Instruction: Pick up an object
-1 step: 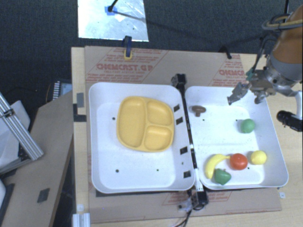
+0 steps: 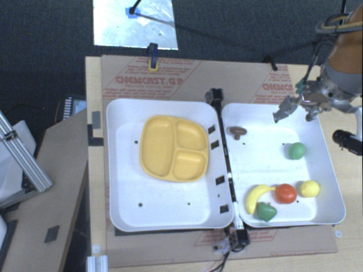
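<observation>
Hovering above the far edge of the right bin (image 2: 326, 152), the gripper (image 2: 295, 111) carries nothing. Its jaws stand apart at moderate width, pointing down toward the bin's far wall.

Candidate objects lie in the right bin:
- A green ball (image 2: 295, 150) sits alone near the middle of the bin, toward its right edge, closest to the gripper and well apart from everything else.
- A banana (image 2: 257, 195), a red tomato (image 2: 286, 193), a yellow lemon (image 2: 309, 188) and a green pepper (image 2: 265, 211) cluster by the near edge. Banana, tomato and pepper appear to touch.
- A small brown mushroom-shaped piece (image 2: 237, 132) lies near the far left corner.

The left bin (image 2: 122, 169) holds a yellow divided plate (image 2: 173, 148).

Handling, as judged: the items look like hollow plastic toy food, so light, stiff and smooth. Round forms may roll or squirt out if the jaws close off-centre. The green ball is the clearest target; close across its widest part, descending vertically. The banana is best taken across its narrow mid-section, though its neighbours crowd finger access.
</observation>
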### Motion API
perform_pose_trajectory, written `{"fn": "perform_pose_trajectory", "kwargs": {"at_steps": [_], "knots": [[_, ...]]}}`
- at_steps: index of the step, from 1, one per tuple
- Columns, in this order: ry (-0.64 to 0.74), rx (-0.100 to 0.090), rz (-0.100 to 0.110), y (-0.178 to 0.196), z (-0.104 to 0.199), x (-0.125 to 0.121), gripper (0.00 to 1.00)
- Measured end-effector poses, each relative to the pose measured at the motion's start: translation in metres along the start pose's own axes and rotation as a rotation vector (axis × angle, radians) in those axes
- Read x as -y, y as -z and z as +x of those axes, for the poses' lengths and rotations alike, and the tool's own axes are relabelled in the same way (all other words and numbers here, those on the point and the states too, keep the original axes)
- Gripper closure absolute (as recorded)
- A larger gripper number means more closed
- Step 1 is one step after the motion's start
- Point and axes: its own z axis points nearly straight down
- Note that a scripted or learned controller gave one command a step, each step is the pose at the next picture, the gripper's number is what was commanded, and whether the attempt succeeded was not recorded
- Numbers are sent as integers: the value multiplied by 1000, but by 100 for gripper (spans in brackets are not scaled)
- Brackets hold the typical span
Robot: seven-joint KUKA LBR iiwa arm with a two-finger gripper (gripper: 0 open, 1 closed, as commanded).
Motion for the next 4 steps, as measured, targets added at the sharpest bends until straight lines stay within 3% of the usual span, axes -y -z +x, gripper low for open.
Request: {"fn": "perform_pose_trajectory", "kwargs": {"at_steps": [3,4], "knots": [[1,-1,4,-160,14,-4,0],[0,0,-2,-146,13,-5,100]]}}
